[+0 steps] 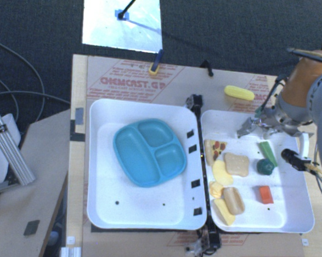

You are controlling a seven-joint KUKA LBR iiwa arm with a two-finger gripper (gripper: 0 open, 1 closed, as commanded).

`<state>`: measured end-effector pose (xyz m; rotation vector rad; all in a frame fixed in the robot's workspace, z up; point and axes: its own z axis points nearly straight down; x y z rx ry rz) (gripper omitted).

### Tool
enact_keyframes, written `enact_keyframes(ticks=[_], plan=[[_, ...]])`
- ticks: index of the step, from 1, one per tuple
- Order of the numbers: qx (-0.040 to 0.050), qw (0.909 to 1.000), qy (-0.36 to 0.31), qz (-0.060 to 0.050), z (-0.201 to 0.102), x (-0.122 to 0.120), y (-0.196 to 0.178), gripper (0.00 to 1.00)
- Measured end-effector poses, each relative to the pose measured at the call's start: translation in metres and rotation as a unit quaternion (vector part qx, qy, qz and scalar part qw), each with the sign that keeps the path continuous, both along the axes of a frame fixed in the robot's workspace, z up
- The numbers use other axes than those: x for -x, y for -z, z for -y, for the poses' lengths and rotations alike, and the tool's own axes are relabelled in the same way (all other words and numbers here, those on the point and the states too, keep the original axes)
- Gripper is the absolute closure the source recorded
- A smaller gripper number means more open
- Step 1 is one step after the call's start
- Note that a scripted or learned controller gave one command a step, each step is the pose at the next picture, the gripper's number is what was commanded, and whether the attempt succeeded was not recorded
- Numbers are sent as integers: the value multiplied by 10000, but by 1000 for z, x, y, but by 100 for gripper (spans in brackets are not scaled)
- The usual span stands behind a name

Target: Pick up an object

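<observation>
Pincer (250,127) at the far edge of the right bin (295,219), its metal fingers pointing toward the bin's far left corner; whether they stood wide or narrow could not be told, and nothing was seen between them. The pincer hung over bare white floor, apart from every object in the bin.

The arm (312,92) entered from the right, its orange band above the wrist and the grey link beyond it lying over the bin's far right corner. A black part (293,158) on the arm's near side reached over the right edge.

The right bin held the loose objects. A pizza slice (216,150) lay against the left wall, with a pale yellow piece (221,172) just nearer and a tan bread slice (236,164) touching it on the right. Toward the near left corner lay a hot-dog bun (233,200), flanked by two further yellow pieces (223,212). A green vegetable (266,158) lay right of centre, its dark round end toward the near side. An orange block (265,194) sat nearer the near edge, apart from the rest.

The left bin (106,204) held a blue divided tray (149,151), tilted in plan and lying toward the far half.

A yellow banana-like object (239,93) rested on the bench board (131,82) beyond the right bin's far edge.
</observation>
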<state>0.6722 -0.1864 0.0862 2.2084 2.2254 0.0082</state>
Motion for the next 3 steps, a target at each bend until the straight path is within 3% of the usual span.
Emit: enact_keyframes(ticks=[1, 2, 3], plan=[[0, 10000, 48, -47, 22, 54, 2, 0], [-4, 10000, 45, -49, 21, 105, 2, 0], [1, 10000, 40, -11, 20, 101, -10, 100]])
